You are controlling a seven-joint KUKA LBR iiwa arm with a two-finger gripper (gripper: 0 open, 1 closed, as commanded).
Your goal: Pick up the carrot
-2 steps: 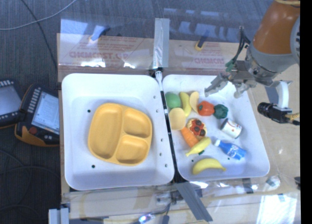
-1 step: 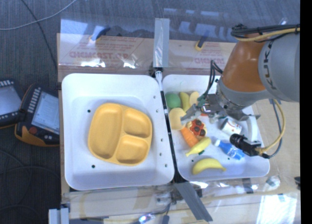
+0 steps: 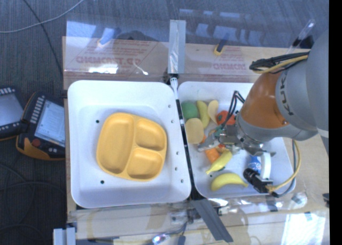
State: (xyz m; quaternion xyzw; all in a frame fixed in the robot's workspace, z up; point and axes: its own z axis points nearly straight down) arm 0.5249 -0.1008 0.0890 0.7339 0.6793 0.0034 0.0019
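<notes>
The carrot is a small orange piece lying in the right bin, left of its middle. My gripper is down in that bin, directly above the carrot and touching or nearly touching its upper end. The gripper's metal body hides part of the carrot. The arm's orange band and grey wrist cover the middle and right side of the bin.
Two yellow bananas lie just below the carrot. A green piece, pale yellow pieces and a red-orange piece crowd the bin's upper left. A blue-and-white object sits right. The left bin holds a yellow divided tray.
</notes>
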